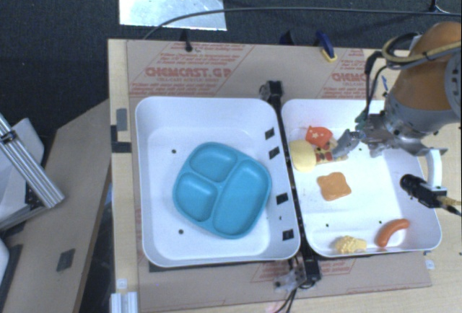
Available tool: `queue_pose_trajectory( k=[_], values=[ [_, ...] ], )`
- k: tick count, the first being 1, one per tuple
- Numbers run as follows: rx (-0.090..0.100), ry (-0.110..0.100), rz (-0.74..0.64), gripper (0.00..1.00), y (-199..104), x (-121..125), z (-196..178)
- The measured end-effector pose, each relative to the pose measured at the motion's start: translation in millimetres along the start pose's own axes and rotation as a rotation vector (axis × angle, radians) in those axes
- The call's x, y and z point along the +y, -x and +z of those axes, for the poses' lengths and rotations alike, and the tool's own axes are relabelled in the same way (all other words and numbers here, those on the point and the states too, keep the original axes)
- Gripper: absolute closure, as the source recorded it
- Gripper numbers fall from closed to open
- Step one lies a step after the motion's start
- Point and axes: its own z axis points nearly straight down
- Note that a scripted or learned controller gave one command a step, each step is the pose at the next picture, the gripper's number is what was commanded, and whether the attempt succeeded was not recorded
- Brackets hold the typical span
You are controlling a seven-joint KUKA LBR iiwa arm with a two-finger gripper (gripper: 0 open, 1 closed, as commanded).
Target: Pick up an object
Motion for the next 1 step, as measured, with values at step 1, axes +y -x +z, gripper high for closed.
queue_pose_trajectory(
  k=[1],
  values=[
    [-0.001,0.013,-0.003,0.00,-0.4,3.0,-7.5]
  ],
)
